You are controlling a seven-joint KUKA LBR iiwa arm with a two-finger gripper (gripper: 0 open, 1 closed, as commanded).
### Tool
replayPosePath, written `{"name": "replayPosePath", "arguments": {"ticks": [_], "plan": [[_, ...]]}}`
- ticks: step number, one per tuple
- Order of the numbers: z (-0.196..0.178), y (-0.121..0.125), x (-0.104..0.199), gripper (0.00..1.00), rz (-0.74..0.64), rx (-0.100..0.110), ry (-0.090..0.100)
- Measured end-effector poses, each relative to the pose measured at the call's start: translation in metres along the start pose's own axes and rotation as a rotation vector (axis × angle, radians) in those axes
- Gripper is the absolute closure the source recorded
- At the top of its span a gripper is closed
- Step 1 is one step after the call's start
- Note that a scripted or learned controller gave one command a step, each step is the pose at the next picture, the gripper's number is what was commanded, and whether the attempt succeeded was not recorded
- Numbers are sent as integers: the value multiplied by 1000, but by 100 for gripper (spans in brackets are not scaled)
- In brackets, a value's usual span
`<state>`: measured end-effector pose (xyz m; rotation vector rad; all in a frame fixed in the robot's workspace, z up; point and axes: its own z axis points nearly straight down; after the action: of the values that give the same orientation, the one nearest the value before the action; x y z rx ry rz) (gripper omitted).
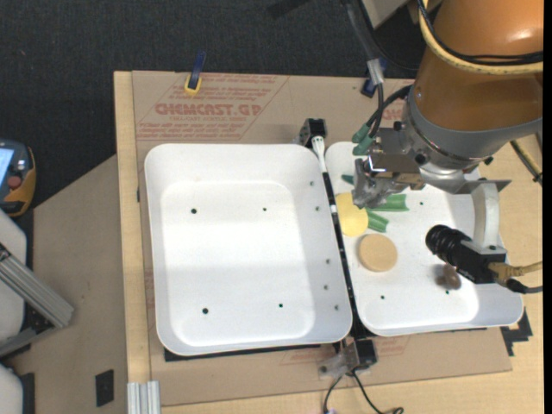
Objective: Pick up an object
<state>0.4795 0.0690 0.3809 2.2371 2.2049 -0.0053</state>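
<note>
My gripper (pixel 369 190) hangs low over the upper left part of the right bin (pixel 431 313), just above a cluster of objects. A yellow rounded piece (pixel 349 217) lies by the bin's left wall, right below the gripper. Green pieces (pixel 390 204) stick out from under the gripper to its right. A tan round disc (pixel 377 253) rests a little nearer the front, apart from the gripper. A small brown object (pixel 448 275) sits toward the bin's right front. The wrist hides what lies directly under it.
The left bin (pixel 172 317) lies beside the right one, and the two share a dark divider (pixel 336 240). Both stand on a cardboard sheet (pixel 216 102). The large orange and grey arm covers the right bin's back corner.
</note>
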Motion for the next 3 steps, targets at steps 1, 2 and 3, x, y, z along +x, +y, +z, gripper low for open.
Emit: {"name": "replayPosePath", "arguments": {"ticks": [1,2,3], "plan": [[46,-1,-2,100,-12,5,2],[-38,8,28,100,-18,-13,5],[-24,-1,64,100,-19,2,3]]}}
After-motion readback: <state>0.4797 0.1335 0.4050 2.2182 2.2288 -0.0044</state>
